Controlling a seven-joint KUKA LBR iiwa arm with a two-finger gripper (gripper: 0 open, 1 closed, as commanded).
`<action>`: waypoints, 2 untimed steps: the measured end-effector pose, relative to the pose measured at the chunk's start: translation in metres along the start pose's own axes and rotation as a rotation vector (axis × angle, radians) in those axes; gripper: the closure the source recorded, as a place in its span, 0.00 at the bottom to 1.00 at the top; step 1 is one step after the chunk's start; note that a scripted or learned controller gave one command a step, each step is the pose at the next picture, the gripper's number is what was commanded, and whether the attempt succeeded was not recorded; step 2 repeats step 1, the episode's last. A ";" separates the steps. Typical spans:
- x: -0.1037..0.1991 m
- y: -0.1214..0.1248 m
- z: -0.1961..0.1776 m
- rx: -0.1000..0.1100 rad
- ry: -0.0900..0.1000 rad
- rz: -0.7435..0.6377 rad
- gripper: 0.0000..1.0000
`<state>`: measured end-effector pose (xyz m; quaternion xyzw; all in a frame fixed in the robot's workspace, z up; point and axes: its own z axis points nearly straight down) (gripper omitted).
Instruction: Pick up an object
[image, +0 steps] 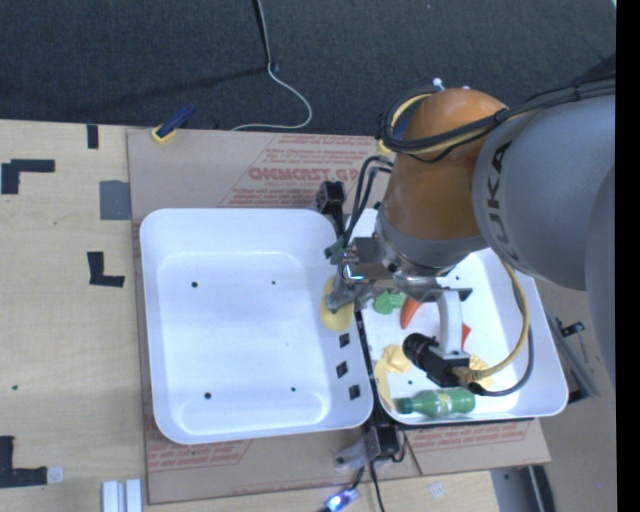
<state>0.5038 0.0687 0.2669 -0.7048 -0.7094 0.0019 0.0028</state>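
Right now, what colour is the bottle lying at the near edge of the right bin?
Green bottle, seen best in the camera view.

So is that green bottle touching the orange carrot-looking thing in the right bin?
Apart. The camera view shows the green bottle lying near the front rim of the right bin, while the orange piece sits further back, with white floor and a black fitting between them.

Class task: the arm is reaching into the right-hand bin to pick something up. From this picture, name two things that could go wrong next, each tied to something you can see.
1. The small objects crowd together: the orange carrot-shaped toy lies close to a green piece, so a grab may catch two or none.
2. The yellow toy sits at the dividing rim between the white bins, where the gripper could knock it over the rim or strike the wall.
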 end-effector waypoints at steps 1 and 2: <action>0.017 0.036 -0.075 -0.014 0.000 0.002 1.00; 0.017 0.036 -0.075 -0.014 0.000 0.002 1.00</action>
